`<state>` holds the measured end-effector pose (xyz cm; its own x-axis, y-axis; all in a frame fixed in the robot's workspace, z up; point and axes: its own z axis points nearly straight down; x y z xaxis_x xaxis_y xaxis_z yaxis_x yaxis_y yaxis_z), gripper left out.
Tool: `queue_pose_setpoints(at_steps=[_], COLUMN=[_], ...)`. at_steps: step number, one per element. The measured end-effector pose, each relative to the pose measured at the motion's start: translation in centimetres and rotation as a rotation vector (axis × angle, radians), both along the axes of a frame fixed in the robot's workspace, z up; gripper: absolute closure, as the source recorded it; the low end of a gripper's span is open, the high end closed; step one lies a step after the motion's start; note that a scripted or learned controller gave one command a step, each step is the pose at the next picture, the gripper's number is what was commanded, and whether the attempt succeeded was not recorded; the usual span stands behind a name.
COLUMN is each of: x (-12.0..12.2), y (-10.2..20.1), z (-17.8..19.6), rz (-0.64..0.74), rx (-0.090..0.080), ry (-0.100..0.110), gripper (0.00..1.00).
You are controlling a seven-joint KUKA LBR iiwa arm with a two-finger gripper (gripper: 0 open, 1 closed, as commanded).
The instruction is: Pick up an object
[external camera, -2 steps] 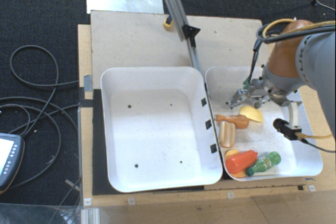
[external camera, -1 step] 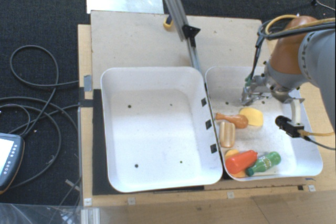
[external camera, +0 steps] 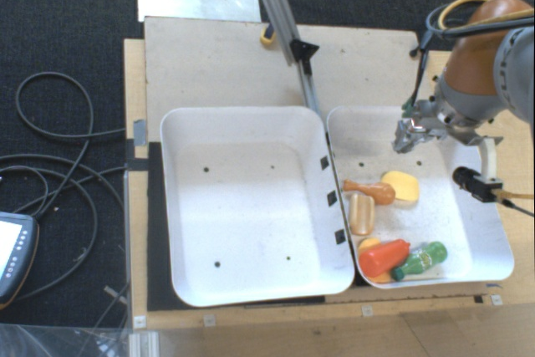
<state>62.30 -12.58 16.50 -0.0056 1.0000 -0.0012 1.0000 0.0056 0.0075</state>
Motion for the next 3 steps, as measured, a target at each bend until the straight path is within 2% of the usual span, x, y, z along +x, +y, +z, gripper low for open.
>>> queue_pose_setpoints(at_steps=[1,2,3], x=[0.2,0.2,0.3], y=[0.0,6.2,11.0], z=[5.5,6.3,5.8], rz=[0.001,0.006,0.005], rx=[-0.001,0.004,0.003], ry=[-0.001,0.005,0.006], gripper=[1.00,1.00,1.00])
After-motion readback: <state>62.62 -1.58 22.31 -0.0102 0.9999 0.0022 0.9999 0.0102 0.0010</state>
